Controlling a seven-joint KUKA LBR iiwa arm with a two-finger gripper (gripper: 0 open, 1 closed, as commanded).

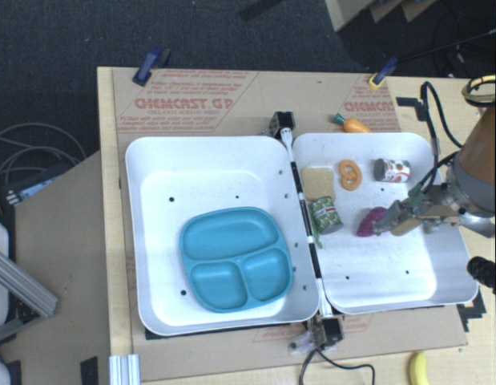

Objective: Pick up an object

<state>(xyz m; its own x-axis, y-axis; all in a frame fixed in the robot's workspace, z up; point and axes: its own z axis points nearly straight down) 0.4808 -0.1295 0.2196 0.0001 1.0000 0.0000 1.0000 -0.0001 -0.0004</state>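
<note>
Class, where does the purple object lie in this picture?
The purple object lies in the right bin, right of the green packet and below the pretzel, with the claw at its right end.

Even, bright overhead light, soft shadows, slightly soft focus, mild glare on white bins (151,167).

You see arm (478,167) entering from right, wrist lowered and angled left. Gripper (389,224) points left, low, almost horizontal; finger state indeterminate.
</note>
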